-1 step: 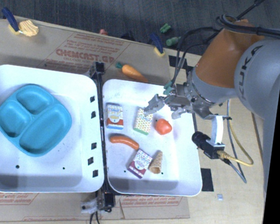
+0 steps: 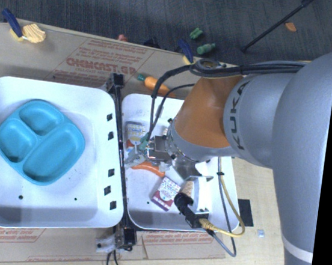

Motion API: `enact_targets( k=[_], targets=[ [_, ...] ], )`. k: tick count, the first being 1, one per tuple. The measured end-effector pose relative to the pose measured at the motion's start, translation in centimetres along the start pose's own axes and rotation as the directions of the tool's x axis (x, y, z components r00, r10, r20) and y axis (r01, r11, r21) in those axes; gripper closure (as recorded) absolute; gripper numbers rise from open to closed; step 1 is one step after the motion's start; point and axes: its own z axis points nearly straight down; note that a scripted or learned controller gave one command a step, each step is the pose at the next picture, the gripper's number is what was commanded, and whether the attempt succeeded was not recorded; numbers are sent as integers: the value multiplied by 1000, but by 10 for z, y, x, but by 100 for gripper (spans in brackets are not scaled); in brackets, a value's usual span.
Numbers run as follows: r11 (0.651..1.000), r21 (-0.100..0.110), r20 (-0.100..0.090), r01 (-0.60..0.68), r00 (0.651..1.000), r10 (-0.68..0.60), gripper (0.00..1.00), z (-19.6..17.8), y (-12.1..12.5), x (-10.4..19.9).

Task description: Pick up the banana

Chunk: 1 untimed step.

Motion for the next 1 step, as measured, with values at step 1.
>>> enact_targets(
  k=[1],
  targets=[
    [996, 0, -1, -87, 996, 87, 0, -1, -28, 108]
  ],
)
